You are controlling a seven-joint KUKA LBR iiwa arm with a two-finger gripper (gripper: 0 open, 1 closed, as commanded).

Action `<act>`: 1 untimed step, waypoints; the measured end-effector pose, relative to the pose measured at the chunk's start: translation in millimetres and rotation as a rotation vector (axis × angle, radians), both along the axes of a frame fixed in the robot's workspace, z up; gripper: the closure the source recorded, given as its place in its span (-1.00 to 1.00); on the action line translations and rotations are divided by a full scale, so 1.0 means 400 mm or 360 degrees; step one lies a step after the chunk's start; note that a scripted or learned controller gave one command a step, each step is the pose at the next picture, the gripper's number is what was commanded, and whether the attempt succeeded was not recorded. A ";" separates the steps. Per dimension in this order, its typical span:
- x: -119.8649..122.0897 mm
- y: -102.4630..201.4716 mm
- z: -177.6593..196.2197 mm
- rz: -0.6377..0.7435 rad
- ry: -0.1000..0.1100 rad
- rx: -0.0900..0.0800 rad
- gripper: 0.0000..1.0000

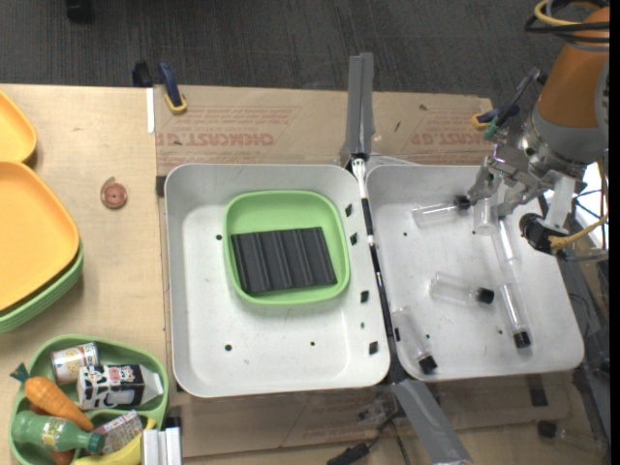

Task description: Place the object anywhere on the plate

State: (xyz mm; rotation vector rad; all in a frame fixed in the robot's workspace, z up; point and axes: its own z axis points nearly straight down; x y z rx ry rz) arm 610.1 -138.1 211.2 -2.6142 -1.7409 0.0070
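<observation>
A green square plate (238, 213) sits in the left white bin (194, 289). A dark grey ridged rectangular object (283, 260) lies flat on the plate, covering most of its floor. My gripper (491, 204) hangs over the far right part of the right bin (455, 250), well away from the plate. It sits just above a clear tube with a black cap (436, 211). Nothing shows clearly in its grasp.
Several clear tubes with black caps lie in the right bin, one long one (511, 289) running toward its front right. Yellow plates (29, 221) and a green bowl of toy food (82, 400) stand on the bench at the left.
</observation>
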 end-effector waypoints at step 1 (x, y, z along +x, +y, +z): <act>0.000 0.000 0.000 -0.0001 -0.0001 0.0000 -1.00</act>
